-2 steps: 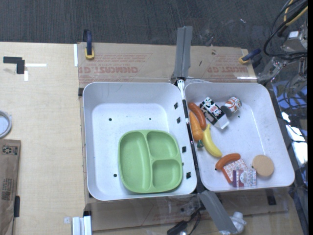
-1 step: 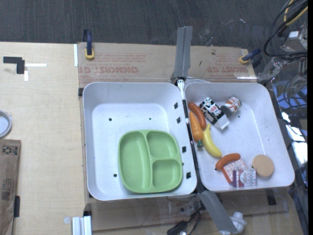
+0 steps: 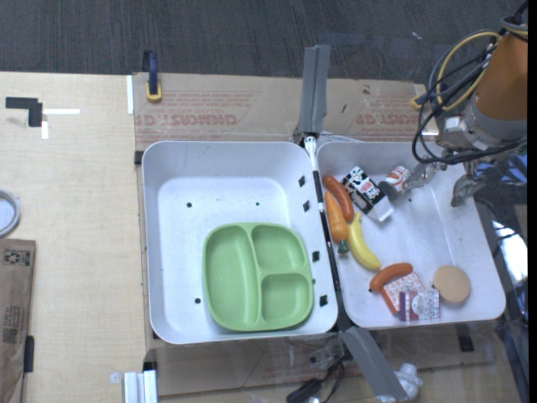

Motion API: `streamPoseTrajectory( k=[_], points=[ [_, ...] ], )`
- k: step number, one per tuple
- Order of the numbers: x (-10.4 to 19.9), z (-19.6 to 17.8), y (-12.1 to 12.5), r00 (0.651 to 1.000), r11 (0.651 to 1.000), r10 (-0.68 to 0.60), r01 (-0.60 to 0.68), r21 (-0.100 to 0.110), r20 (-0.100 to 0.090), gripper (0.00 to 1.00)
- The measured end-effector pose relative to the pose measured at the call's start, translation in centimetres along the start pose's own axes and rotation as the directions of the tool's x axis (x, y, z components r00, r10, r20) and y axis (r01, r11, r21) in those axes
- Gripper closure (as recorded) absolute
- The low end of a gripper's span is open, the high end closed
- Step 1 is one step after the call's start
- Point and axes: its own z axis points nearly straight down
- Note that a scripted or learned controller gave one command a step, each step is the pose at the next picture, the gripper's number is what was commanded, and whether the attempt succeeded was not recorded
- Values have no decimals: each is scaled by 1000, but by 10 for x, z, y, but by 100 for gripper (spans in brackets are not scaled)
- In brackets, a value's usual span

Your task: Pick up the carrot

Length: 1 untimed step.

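In the left shallow white bin a pale green three-compartment plastic tray is seen lying flat, toward the near side. In the right shallow white bin, hard against its left wall, the orange tapered carrot is found lying lengthwise, with a red-brown sausage touching it along its upper right side and a yellow banana just beside its lower right end. A small black-and-white patterned carton is seen just beyond the sausage. Nearer the front a second reddish sausage, a red-and-white packet and a round tan biscuit-like disc are set well apart from the carrot.

The two-finger gripper is held over the far right part of the right bin, well apart from the carrot; its fingers appear spread and released, with nothing between them.

The reach is judged to be the step in hand. A good grasp would be made by bringing the claw leftward over the carrot's middle, turning the fingers across its narrow width, and descending straight; since the bin wall and the sausage crowd both flanks, room for the fingers is likely to be tight, so the lower end, clearer of the sausage, might be preferred
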Motion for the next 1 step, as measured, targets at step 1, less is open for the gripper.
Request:
streamPoseTrajectory(
  k=[1],
  points=[
    [-1, -10, -1, 1000, 1000, 5, -5, 5, 6, 100]
  ],
)
